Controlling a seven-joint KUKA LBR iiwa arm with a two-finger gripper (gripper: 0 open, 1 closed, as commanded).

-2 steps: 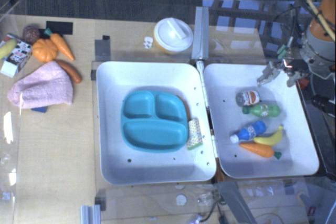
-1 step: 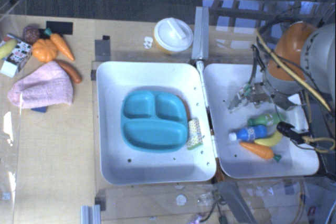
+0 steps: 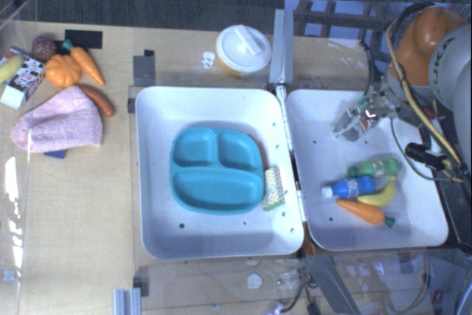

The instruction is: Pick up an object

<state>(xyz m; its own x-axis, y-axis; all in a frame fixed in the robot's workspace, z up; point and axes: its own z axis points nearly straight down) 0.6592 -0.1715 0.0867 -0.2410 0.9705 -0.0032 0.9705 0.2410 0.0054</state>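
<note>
In the right bin (image 3: 324,232), near its front right, lie a blue bottle with a white cap (image 3: 349,189), a green bottle (image 3: 380,169), a yellow banana (image 3: 379,196) and an orange carrot (image 3: 363,211), all bunched together. My gripper (image 3: 352,122) hangs over the bin's back part, up and left of that cluster and apart from it. Nothing shows between its fingertips. The grey arm with its orange band (image 3: 428,48) reaches in from the right.
The left bin (image 3: 151,181) holds a blue divided tray (image 3: 217,169) and a small patterned sponge (image 3: 273,188) by its right wall. On the bench outside stand a white-lidded cup (image 3: 243,48), a pink cloth (image 3: 59,122) and several toy foods (image 3: 74,70) at far left.
</note>
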